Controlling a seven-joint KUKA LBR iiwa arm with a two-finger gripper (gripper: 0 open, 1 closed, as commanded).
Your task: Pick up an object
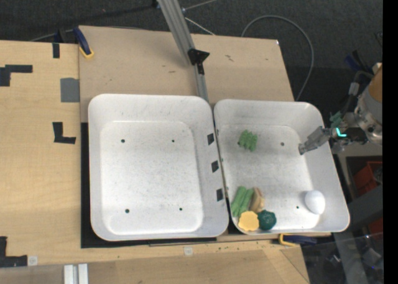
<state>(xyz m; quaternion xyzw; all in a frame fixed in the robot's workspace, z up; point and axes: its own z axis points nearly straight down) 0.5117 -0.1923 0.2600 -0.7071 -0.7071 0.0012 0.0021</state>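
Yellow disc (pixel 248 221) lies well below-left of the fingers (pixel 309 144), whose state I cannot tell; no writing readable.

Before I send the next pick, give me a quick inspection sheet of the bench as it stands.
Surface: wood bench bearing left bin and right bin.
Job's things: all in the right bin: green block near its middle, white ball at the near right, green roll, tan piece, yellow disc and dark green lump bunched at the near left.
Clutter: black tape marks, grey patch.
End effector: over the right bin's right rim, holding nothing.
Cables: white loop behind the bench.
Surroundings: metal pole, dark floor.
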